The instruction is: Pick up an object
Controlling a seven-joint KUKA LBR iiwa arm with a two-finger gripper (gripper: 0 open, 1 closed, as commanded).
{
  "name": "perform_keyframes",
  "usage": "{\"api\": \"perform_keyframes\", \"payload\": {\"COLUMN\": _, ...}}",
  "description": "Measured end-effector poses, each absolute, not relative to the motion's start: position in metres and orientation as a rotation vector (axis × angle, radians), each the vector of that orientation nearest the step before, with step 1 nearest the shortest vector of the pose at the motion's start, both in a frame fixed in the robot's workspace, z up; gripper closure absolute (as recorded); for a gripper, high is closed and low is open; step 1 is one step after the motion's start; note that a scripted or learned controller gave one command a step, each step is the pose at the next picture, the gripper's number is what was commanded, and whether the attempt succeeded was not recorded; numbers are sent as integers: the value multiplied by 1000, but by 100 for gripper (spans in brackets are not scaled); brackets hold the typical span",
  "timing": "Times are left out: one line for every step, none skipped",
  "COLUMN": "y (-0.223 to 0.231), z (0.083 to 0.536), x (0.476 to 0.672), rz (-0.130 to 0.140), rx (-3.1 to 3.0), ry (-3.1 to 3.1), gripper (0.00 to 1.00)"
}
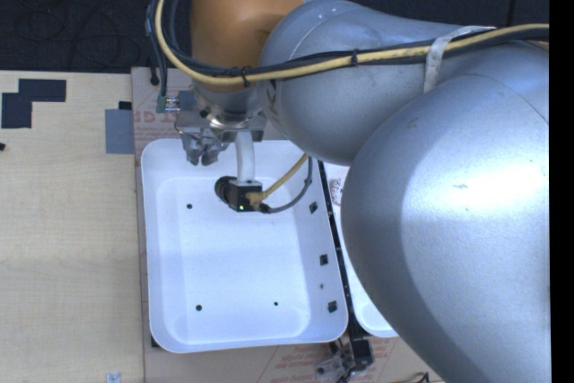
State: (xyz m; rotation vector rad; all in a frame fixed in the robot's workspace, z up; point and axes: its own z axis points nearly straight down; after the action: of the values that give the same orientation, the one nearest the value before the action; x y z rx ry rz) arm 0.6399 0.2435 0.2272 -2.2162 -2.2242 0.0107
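Note:
My gripper [201, 152] hangs over the far left corner of the left white bin [166, 282], close to its back rim, pointing down. The orange band [240, 9] and the wrist sit directly above it. The large grey arm [430, 175] crosses in from the right and hides most of the right bin [366, 323]. Small dark dots mark the left bin's white floor.
A pale wooden bench top [63, 238] spreads left of the bins, with dark square patches [117, 130] near its back edge. A black divider with clips [330, 260] runs between the two bins. Dark cables lie behind the bench.

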Motion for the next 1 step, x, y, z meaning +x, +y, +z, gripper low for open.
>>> {"api": "perform_keyframes", "payload": {"y": 243, "z": 279, "x": 644, "rz": 0, "rx": -2217, "ry": -2226, "gripper": 100}}
